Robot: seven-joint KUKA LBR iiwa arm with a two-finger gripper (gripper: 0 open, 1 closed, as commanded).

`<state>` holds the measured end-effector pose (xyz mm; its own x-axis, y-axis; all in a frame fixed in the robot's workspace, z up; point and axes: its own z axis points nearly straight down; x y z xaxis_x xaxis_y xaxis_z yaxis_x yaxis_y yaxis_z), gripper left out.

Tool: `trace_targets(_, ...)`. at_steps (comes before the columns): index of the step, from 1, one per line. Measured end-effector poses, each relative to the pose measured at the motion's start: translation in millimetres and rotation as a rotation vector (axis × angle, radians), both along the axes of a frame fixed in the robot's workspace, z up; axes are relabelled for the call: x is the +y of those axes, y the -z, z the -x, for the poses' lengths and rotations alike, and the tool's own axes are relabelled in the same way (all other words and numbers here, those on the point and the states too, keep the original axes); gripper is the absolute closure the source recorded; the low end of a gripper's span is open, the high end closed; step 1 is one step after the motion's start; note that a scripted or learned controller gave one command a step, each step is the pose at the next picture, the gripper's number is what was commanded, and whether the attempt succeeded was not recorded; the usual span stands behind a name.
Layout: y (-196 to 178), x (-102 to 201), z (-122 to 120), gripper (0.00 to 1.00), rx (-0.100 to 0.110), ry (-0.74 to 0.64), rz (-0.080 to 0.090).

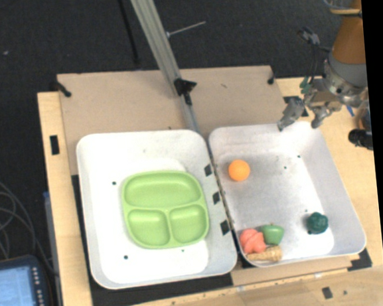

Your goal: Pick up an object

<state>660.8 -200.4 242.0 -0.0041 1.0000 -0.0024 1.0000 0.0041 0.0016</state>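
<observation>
From above the bench, the gripper (303, 114) hangs over the far right corner of the right bin (326, 164), the grey arm with its orange band reaching in from the right. Its two fingers (288, 117) are spread apart, and there's nothing between them: bare white bin floor shows in the gap. So the claw is open and carrying nothing.

Down in that same bin, the candidates lie waiting. An orange ball (239, 171) sits alone near the left wall, well apart from the claw. Along the near edge there's a huddle: a pink piece (252, 240) touching a green piece (273, 233), with a pale tan item (272, 254) just below them. A dark green object (317, 222) rests by itself toward the near right corner.

In the left bin (102, 203) a lime green divided tray (164, 208) lies flat, untouched.

My read: the pick hasn't begun in earnest. Nothing is lifted, no object is near the fingers. What's left is the whole job: choosing a target, coming down over it, closing and raising. The ball looks the easiest, standing clear of everything.
</observation>
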Motion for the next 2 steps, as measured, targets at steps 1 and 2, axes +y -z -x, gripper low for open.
trace_targets(1, -0.1, -0.3, 0.1, 0.00, 0.001, -0.002, 0.001)
trace_targets(2, 42.1, 1.0, 2.9, 0.00, 0.004, 0.000, 0.000)
